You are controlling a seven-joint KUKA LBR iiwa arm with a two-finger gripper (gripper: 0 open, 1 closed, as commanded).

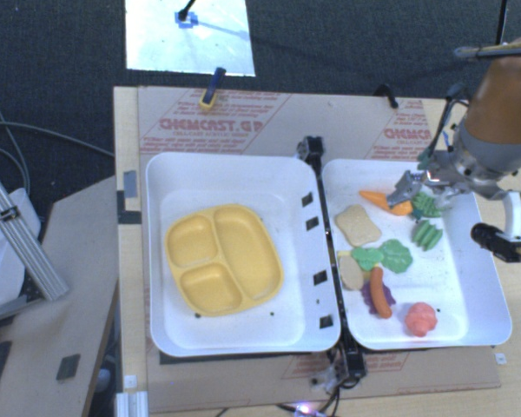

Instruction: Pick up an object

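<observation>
The arm comes in from the right w/ the end effector (414, 187) low over the top of the right bin (486, 320), just by the carrot (375, 200) and a green pea pod (425, 205). Can't tell whether it's open or closed; the metal parts blur together there, and nothing shows as held. Other candidates in the same bin: slice of bread (358, 225), green leafy piece (389, 255), second pea pod (427, 234), sausage (379, 291), purple piece (368, 297) touching the sausage, pink piece (421, 318) near the front corner. The left bin (234, 168) holds a yellow divided plate (223, 257) and isn't needed for this step. My read: the carrot is the nearest target, w/ its orange end right at the tool. To do it well, center over the carrot's thick middle, line up across its short width, not its length, & go down straight so the pea pod beside it isn't caught too. The carrot tapers, so a grip near the tip would prob slip. Lift slowly and check it's really between the pads before moving off. Risk: nudging the carrot sideways into the bread.
</observation>
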